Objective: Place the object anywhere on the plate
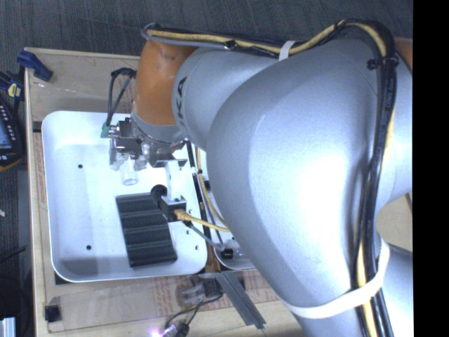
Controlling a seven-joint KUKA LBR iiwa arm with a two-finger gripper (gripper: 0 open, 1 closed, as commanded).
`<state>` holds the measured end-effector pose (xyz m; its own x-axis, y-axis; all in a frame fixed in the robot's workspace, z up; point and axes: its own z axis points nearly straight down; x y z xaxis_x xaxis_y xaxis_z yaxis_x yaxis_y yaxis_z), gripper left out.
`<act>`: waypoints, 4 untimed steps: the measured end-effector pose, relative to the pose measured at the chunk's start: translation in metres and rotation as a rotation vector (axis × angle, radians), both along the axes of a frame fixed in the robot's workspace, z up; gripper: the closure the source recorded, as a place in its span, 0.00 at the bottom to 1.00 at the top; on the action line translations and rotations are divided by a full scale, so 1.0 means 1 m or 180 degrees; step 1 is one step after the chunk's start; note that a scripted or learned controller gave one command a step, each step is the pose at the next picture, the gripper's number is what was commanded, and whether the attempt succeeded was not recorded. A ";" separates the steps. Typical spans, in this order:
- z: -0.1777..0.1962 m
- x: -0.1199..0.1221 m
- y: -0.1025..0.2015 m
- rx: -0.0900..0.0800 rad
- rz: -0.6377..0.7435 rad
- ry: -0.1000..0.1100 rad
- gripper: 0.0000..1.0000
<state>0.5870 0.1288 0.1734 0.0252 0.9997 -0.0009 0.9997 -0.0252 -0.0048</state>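
A pale wooden bench [77, 76] fills the lower part of the camera view, set on a dark grey carpeted floor [210, 5] that runs along the top. On the bench sits a shallow white bin [63, 209], its bare floor dotted with a few small dark holes. A dark ribbed rectangular object [146, 230] lies flat in the bin's lower right part, its long side running toward the near rim. The grey arm [302, 167] comes in from the right and covers most of the frame — the second bin and any plate lie beneath it, apart from a small sliver of curved white rim [235, 262] just below the arm, which may belong to either. The orange band [158, 69] sits above the wrist, and the gripper [132, 161] hangs over the bin's upper middle, just above the ribbed object and apart from it. Its tip is small and blurred among cables and fittings, so its state cannot be told. A blue clamp [34, 65] sits at the bench's far left corner, and a dark device [8, 132] is cut off at the left edge.
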 end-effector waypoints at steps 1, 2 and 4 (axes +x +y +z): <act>-0.035 0.068 -0.006 -0.0001 -0.0699 0.0001 1.00; -0.083 0.028 0.020 -0.0005 -0.1385 0.0012 1.00; -0.083 0.047 0.038 -0.0008 -0.2174 0.0006 1.00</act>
<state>0.6342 0.1672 0.0900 0.6503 0.7597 -0.0037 0.7596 -0.6503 -0.0055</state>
